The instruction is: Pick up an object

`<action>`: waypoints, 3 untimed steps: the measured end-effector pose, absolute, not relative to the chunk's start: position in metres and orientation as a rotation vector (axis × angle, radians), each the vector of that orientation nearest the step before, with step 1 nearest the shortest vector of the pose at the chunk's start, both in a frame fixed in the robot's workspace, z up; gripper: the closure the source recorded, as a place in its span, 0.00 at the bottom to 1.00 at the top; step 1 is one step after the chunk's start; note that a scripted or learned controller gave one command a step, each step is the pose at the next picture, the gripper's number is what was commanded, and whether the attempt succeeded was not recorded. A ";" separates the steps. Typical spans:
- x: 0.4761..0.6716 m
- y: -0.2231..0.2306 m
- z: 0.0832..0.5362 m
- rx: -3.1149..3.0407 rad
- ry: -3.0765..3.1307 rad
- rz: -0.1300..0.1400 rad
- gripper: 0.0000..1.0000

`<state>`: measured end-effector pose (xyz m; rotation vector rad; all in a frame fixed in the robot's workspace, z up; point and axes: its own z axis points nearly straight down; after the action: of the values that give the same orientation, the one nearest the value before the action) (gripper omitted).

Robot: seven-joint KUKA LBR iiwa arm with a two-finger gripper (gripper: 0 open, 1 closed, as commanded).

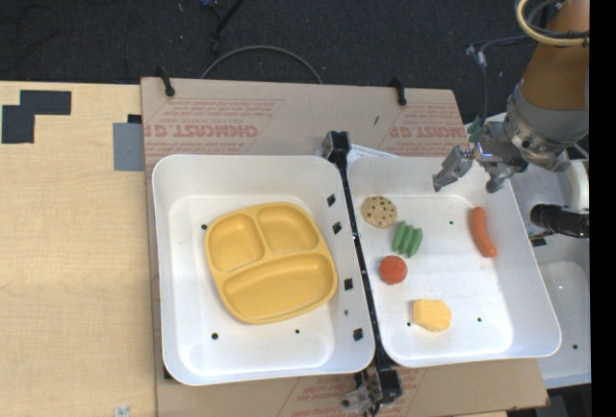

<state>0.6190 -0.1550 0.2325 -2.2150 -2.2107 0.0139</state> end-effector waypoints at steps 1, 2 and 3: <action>0.622 -0.155 0.241 -2.221 -2.221 0.001 0.00; 0.622 -0.152 0.198 -2.217 -2.219 0.006 0.00; 0.627 -0.143 0.149 -2.215 -2.221 0.004 0.00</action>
<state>0.6267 -0.1434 0.1485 -2.2154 -2.2214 0.0044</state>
